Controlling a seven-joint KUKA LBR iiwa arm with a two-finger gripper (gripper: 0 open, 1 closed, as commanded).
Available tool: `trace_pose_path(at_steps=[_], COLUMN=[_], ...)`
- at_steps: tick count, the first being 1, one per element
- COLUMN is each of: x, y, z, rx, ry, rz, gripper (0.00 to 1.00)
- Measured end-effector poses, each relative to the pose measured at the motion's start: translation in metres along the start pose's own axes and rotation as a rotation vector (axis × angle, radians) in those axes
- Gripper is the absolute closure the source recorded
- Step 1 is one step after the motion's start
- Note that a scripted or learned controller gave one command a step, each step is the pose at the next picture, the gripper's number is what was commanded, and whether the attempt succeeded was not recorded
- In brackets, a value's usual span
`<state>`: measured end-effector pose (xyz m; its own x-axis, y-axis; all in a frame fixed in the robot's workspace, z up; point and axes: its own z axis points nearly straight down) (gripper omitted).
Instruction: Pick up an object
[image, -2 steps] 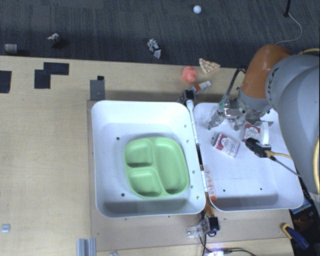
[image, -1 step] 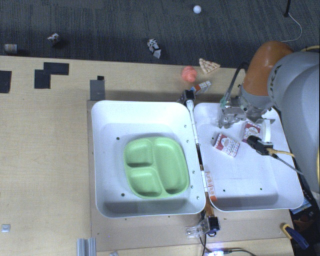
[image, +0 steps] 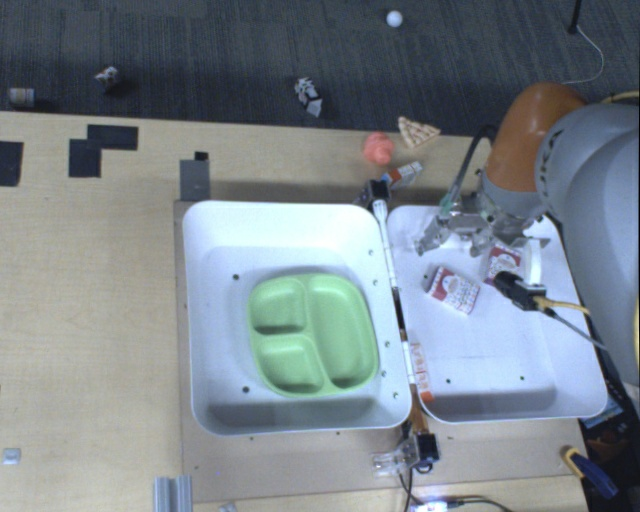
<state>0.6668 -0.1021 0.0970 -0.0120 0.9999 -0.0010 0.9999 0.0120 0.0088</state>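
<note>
Grey-armed, our gripper (image: 452, 228) hangs by the right bin's (image: 500, 385) far edge, finger state unclear to us, near a red-and-white carton (image: 452, 290); a green tray (image: 312, 335) fills the left bin (image: 215, 300).

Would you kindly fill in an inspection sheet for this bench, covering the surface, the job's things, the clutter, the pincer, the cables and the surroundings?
Surface: wooden bench bearing two white bins, left bin and right bin.
Job's things: small red-and-white packet lying flat in the right bin; green divided tray in the left bin.
Clutter: pink ball and pizza-slice toy on the bench behind the bins.
Pincer: pincer low over the right bin's far part, beside the packet; state unclear.
Cables: black cable with yellow band across the right bin.
Surroundings: dark carpet with a white ball and small scraps.
</note>
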Motion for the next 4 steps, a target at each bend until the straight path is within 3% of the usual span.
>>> trace_pose_path(at_steps=[1, 2, 3, 4], x=[0.0, 0.001, 0.018, 0.018], y=[0.002, 0.001, -0.094, -0.092], z=[-0.012, -0.011, 0.01, -0.002], rx=[-0.004, -0.004, 0.003, -0.004], ry=[-0.001, -0.001, 0.001, 0.0], rz=[-0.004, -0.005, 0.01, 0.009], gripper=[1.0, 0.0, 0.0, 1.0])
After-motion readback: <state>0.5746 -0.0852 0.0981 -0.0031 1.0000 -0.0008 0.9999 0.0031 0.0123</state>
